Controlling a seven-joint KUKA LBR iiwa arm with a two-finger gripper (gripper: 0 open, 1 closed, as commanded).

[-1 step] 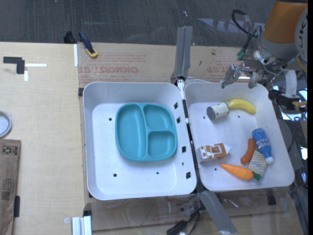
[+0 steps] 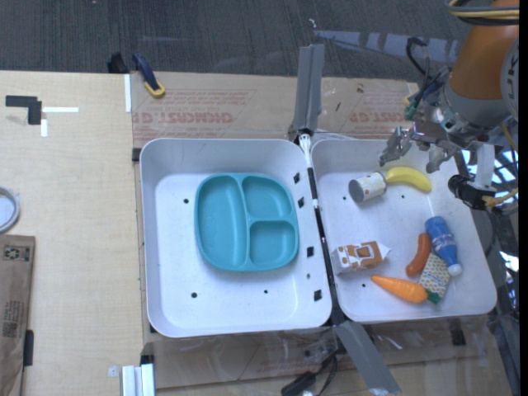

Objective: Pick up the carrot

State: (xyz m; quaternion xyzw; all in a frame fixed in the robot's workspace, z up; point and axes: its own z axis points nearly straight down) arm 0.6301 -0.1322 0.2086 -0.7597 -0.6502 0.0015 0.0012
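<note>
The carrot (image 2: pixel 400 289) is orange with a green tip and lies near the front edge of the right bin (image 2: pixel 470 304). My gripper (image 2: pixel 417 149) hangs over the bin's back right corner, well behind the carrot. Its two fingers are spread open and hold nothing. The arm's orange band (image 2: pixel 487 64) sits above it at the upper right.
In the right bin lie a yellow banana (image 2: pixel 410 177), a small grey cup on its side (image 2: pixel 367 186), a little carton (image 2: pixel 359 256), an orange sausage (image 2: pixel 418 254) and a blue bottle (image 2: pixel 443 244) close to the carrot. The left bin holds a teal divided plate (image 2: pixel 246 221).
</note>
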